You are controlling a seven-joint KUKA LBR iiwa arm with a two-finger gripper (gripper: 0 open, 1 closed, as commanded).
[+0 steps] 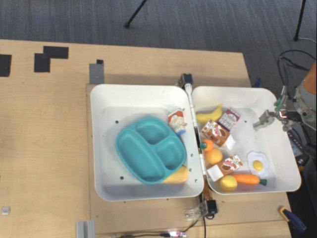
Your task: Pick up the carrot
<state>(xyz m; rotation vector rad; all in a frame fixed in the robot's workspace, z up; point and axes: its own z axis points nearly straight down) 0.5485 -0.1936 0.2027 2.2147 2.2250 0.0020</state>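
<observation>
The right bin serves as the landmark. The left bin adjoins it and holds a teal divided plate. The gripper hovers over the right bin's far right edge; whether its fingers are released or clenched cannot be determined. The carrot lies flat along the right bin's near wall, between a lemon and a fried egg, well apart from the gripper, likely requiring a reach inward.

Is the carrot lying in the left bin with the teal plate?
No, the carrot lies in the right bin, along its near wall between the lemon and the fried egg.
</observation>
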